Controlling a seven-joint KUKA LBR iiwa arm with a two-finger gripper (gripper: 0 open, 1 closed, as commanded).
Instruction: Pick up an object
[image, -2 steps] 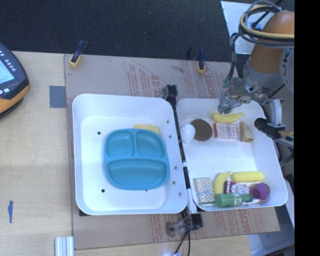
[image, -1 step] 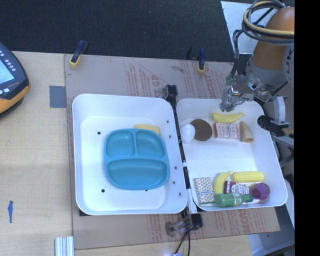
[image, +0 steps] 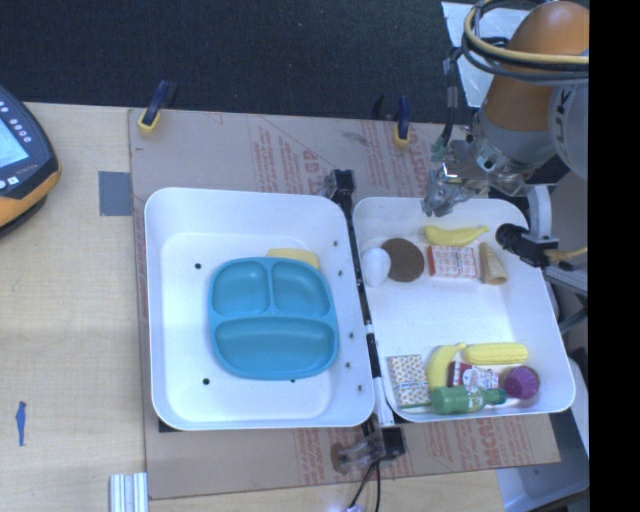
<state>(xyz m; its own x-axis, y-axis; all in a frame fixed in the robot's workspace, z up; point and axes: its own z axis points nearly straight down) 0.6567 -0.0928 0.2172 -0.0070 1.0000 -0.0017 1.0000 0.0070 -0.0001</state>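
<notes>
- Leftward, the left bin (image: 160, 300) holds a blue divided plate (image: 272, 318).
- Right of it, the right bin (image: 548, 300) holds a banana (image: 453, 235), just below the gripper (image: 440, 203).
- Gripper's grasp: cannot tell.
- Both bins sit on cardboard (image: 260, 150).

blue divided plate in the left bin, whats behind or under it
A yellow object pokes out from behind the far edge of the blue divided plate; just a strip of it shows, so I can't identify it. Whatever else lies under the plate is covered.
</notes>
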